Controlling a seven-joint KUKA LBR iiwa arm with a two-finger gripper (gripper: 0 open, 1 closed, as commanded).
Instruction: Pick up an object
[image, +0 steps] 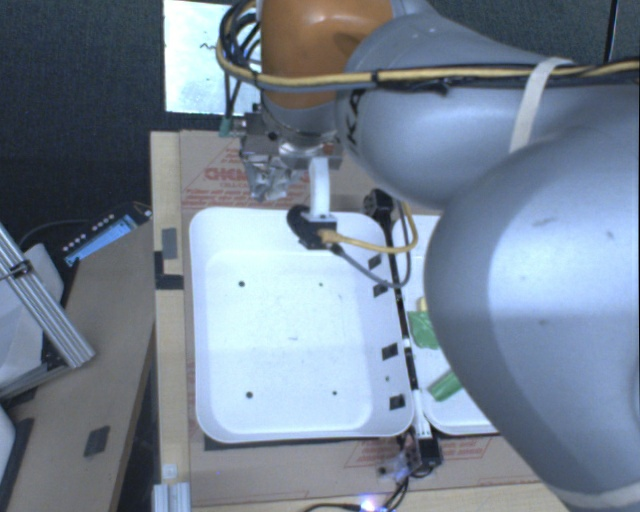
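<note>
- While the gripper is hanging over the far rim of the left bin, its tips are too blurred for me to tell whether it is released or clenched, and nothing is visibly sitting in it.
- The green objects are lying in the right bin, just past the divider and mostly hidden under the arm.
- The gripper is sitting well apart from those pieces, so a descent here is likely closing on bare plastic, or knocking the rim.
- The yellow cable is looping near the black connector and could be snagging during a sideways move.
- Both bins are resting on a cardboard sheet on the bench; a metal frame is standing at left, with dark flooring behind.
</note>
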